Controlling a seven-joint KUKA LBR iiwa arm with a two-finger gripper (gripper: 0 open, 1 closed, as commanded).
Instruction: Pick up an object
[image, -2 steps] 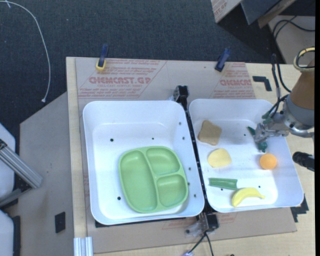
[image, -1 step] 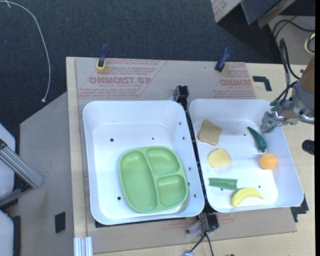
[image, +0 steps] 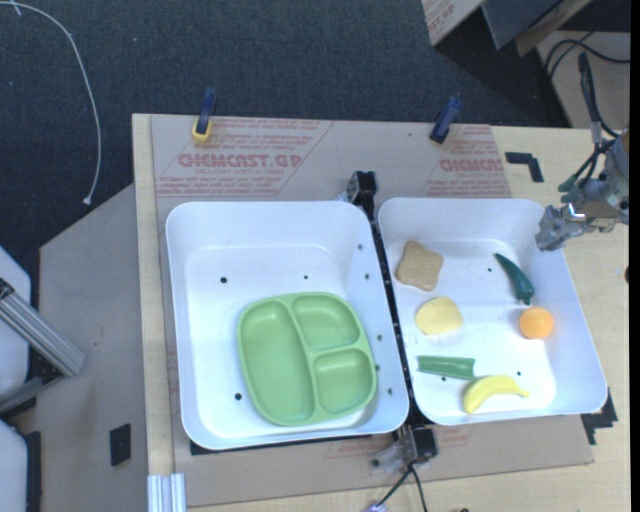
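The right bin (image: 470, 212) holds several toy foods: a tan bread slice (image: 419, 265), a pale yellow round piece (image: 438, 316), a dark green pepper (image: 516, 277), an orange (image: 537, 323), a green stick-shaped piece (image: 446, 367) and a yellow banana (image: 493, 392). My gripper (image: 553, 232) hangs over the right bin's far right corner, above and to the right of the green pepper, apart from every object. Nothing shows between its fingers.
The left bin (image: 200, 250) holds a light green divided plate (image: 305, 355). A black clamp (image: 362, 186) sits at the top of the seam between the bins. Blue clips (image: 445, 118) hold the cardboard sheet under the bins.
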